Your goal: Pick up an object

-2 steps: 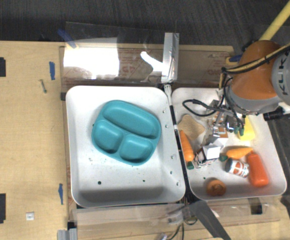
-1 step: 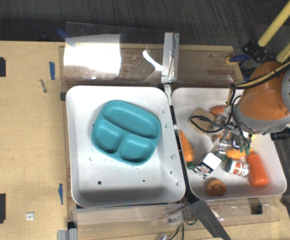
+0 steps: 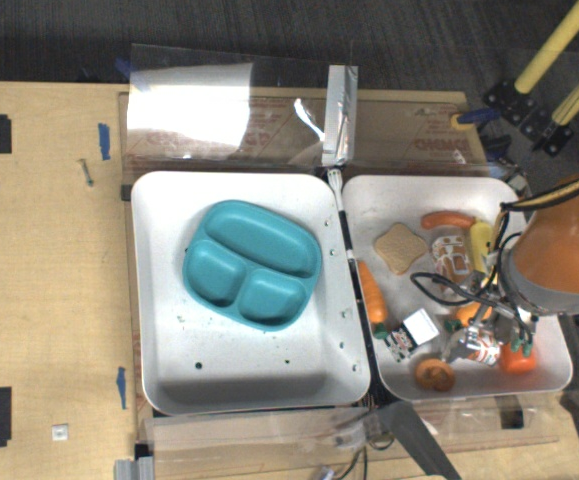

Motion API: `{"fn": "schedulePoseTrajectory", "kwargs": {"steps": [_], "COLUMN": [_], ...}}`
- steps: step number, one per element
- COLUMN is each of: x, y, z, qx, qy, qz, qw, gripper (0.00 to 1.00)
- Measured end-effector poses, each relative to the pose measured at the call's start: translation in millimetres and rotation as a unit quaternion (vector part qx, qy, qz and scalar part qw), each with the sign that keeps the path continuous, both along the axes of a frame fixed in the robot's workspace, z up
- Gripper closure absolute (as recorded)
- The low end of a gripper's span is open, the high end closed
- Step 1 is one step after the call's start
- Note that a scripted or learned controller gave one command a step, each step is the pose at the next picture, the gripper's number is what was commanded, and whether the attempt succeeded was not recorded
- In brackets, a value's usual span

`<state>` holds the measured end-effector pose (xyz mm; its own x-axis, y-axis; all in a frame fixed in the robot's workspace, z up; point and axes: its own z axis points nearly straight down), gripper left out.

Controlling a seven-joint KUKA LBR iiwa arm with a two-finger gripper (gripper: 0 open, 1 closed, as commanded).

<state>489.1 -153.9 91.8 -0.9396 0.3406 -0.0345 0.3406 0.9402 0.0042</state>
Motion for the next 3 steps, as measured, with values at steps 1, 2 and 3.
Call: {"fn": "schedulePoseTrajectory", "kwargs": {"steps": [1, 2, 3], "x": [-7.8, -3.6, 31.3], "y": [-71.5, 0.2, 22.7], "z": [71.6, 12.9, 2.0], "qx": [0.0005, 0.0031, 0.0005], "qy": [0.013, 0.015, 0.010], "qz": [0.063, 0.073, 0.049], "qw": [0.9979, 0.9972, 0.9988], "gripper": [0.00, 0.00, 0.00]}}
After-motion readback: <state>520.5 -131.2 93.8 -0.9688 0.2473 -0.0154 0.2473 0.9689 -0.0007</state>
